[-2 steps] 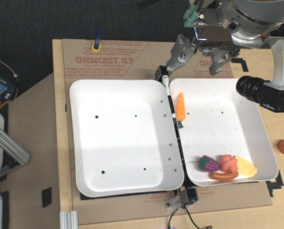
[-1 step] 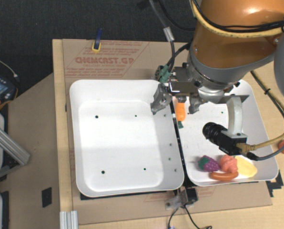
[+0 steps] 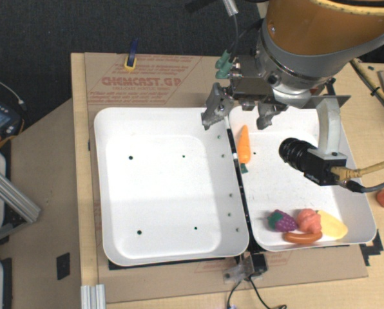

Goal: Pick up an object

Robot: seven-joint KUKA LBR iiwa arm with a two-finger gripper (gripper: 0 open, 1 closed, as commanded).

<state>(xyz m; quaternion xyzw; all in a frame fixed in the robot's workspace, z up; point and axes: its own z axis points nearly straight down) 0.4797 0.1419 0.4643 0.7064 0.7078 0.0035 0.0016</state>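
With the gripper [image 3: 240, 116] spread wide and empty above the carrot [image 3: 243, 143], which lies hard against the right bin's [image 3: 363, 221] left wall, one finger could snag that wall.

Cardboard sheet [image 3: 154, 76], perhaps blue clip [image 3: 132, 55]

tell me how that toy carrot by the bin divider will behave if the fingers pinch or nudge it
The carrot looks like smooth moulded plastic, so it is probably stiff, light and somewhat slippery. Its round, tapered body may roll or pivot if nudged. It lies against the right bin's inner wall, which could block a finger on that side.
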